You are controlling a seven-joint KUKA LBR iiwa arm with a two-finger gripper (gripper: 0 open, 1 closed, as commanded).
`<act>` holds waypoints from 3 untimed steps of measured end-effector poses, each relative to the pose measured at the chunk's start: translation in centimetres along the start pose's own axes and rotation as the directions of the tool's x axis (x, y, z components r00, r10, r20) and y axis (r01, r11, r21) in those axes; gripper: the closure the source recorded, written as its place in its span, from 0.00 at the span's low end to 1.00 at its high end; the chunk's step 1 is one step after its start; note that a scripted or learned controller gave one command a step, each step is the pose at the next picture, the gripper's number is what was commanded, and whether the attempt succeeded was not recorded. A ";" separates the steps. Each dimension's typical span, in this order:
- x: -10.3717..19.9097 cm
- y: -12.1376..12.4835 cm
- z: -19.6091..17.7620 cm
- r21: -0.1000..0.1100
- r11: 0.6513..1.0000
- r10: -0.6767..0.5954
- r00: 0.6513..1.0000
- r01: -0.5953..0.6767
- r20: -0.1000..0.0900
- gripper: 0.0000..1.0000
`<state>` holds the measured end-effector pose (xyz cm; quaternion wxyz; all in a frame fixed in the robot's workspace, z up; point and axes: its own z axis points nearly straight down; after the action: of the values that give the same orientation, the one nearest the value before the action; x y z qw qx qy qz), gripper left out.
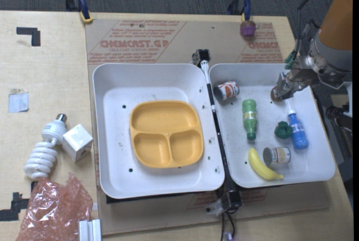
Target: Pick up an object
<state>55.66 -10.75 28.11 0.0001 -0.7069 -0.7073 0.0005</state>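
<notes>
The right bin (pixel 314 170) holds a small can (pixel 227 90) lying near its back left corner, a green bottle (pixel 249 117), a blue bottle (pixel 297 131), a dark green piece (pixel 282 131), a second can (pixel 277 156) and a banana (pixel 263 165). My gripper (pixel 282 90) hangs over the bin's back right part, just above and behind the blue bottle's white cap. Nothing shows between its fingers.
A yellow divided plate (pixel 166 134) lies in the left bin (pixel 109 100). A light bulb (pixel 45 149), a white cube (pixel 77 142) and a pink bag (pixel 53 212) sit on the bench at left. A purple object (pixel 248 28) rests behind the bins.
</notes>
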 end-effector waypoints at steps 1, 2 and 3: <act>-0.6 -0.1 18.6 0.000 1.000 0.002 1.000 -0.002 0.000 0.00; 0.8 -3.9 18.9 0.000 1.000 0.003 1.000 -0.003 -0.001 0.00; 1.4 -7.9 18.9 0.000 1.000 0.003 1.000 -0.003 -0.001 0.00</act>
<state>47.74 -9.33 9.23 0.0003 -0.7078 -0.7064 0.0000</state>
